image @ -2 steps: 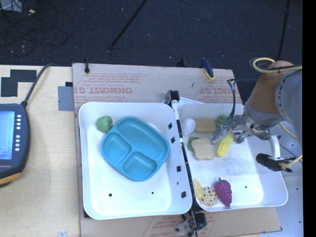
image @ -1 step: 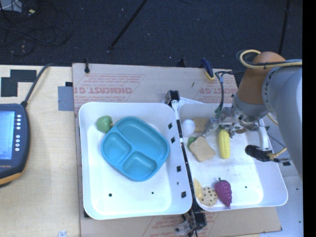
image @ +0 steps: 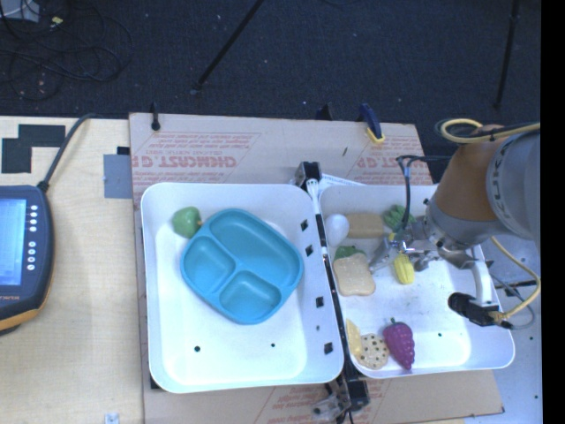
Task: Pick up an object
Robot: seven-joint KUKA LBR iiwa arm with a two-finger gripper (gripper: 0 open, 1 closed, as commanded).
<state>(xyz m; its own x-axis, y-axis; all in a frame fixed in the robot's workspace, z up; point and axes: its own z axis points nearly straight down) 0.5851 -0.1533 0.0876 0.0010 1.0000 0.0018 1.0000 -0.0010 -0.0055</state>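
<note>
My gripper [image: 402,259] is low in the right bin [image: 459,343], near its middle, reaching in from the right. Its grey fingers [image: 382,255] stand apart, open, on either side of the upper end of a small yellow toy piece [image: 404,272] that lies on the bin floor. Just left of it lie a slice of toast [image: 354,277], a tan block [image: 365,225] and a white egg [image: 337,229]. A green item [image: 395,214] sits behind the gripper, partly hidden by it. Purple grapes [image: 400,344], a cookie [image: 374,352] and a yellow wedge [image: 354,335] lie at the front.
The left bin [image: 168,343] holds a blue divided plate [image: 242,264] and a green round fruit [image: 186,222] at its back left. A black ridge [image: 320,272] separates the bins. A handheld pendant [image: 19,246] lies on the bench at far left. Cables [image: 494,312] hang by the arm.
</note>
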